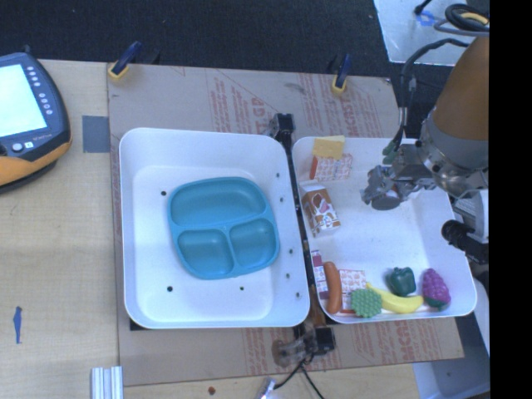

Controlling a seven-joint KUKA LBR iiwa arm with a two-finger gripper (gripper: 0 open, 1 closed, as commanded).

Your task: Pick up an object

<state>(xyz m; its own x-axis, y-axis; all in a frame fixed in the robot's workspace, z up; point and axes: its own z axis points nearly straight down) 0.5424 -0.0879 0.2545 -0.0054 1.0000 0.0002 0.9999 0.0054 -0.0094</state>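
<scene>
Brown carton [321, 209] lies left of jaws [379, 191].

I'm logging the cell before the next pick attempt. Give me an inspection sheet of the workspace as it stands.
Surface: brown bench board bearing a left bin and a right bin, side by side.
Job's things: in the right bin, yellow block, two small cartons, sausage, broccoli, banana, green pepper, grapes.
Clutter: blue divided plate in the left bin.
Grippers: pincer over the right bin's upper part, near no item.
Cables: black cable at the bench's near edge.
Surroundings: handheld control pendant at left; clamps on the far edge.
</scene>
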